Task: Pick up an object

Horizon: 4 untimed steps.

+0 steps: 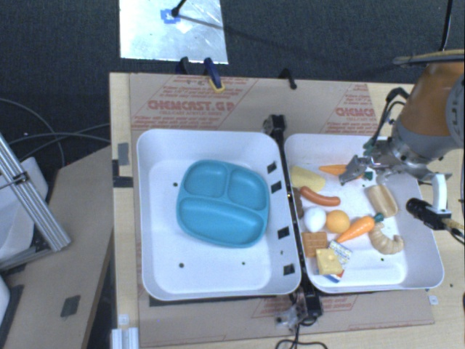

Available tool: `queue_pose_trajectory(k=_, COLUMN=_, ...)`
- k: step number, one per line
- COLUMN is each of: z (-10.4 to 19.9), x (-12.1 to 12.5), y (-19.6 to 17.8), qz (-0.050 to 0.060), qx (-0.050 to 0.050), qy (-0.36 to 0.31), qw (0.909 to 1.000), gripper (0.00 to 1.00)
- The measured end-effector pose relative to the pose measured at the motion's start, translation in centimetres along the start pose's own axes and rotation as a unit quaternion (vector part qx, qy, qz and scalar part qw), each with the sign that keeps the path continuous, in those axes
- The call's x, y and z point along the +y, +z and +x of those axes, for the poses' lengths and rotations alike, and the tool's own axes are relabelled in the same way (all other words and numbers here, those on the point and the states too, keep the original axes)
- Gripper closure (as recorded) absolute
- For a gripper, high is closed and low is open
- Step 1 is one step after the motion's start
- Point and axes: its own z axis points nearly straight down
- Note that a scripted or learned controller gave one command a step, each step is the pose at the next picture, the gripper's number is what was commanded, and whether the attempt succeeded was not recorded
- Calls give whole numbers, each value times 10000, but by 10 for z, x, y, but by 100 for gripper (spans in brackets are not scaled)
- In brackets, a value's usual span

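The right bin [429,267] holds several toy foods. A small orange carrot [331,169] and a pale yellow piece [306,177] lie at its far left, with a red sausage [320,195] just below them. Nearer the front are a white egg [314,218], an orange [337,220], a bigger carrot [356,229], a bread roll [381,199], a croissant [387,243], a cracker [314,241] and a yellow block [330,259]. My gripper [354,171] hangs over the bin's far side, just right of the small carrot. It is open, with nothing between its fingers.
The left bin [156,195] holds a blue divided plate [224,202]. A black divider with clips [285,195] runs between the two bins. The arm [434,115] crosses the right bin's far right corner.
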Motion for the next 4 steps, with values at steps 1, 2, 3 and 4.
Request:
queue_pose_trajectory(k=1, z=6, x=6, y=58, qz=1, qx=1, qy=-7, qw=10000, gripper=0)
queue_pose_trajectory(k=2, z=6, x=7, y=73, qz=-1, qx=-1, qy=0, qw=10000, gripper=0)
queue_pose_trajectory(k=3, z=6, x=8, y=62, qz=-16, qx=-2, qy=-3, qw=10000, gripper=100)
queue_pose_trajectory(k=4, z=7, x=7, y=18, qz=-26, qx=-4, qy=2, qw=10000, gripper=100)
